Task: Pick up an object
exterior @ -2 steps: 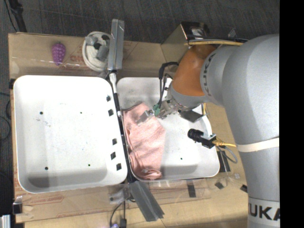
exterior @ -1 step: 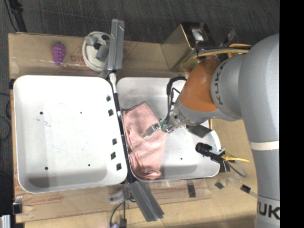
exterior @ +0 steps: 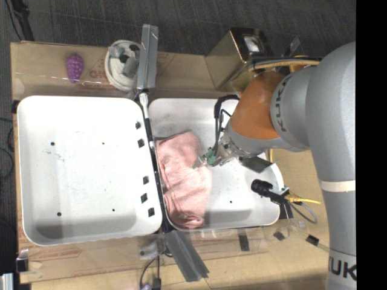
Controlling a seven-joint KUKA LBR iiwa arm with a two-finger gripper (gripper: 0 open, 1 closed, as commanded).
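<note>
My own arm carries the only lettering I can read: dark letters "KU", the start of the maker's name, beside the orange band. Below that band, at the frame's bottom edge, "KUK" shows on my grey casing.

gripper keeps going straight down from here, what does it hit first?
Most likely the pink cloth: the gripper points down at its right edge in the right bin. Depth is unclear, so it may meet bin floor.

Dark grey carpet floor beyond; tan bench top, even overhead light; brass-coloured box at far edge.
</note>
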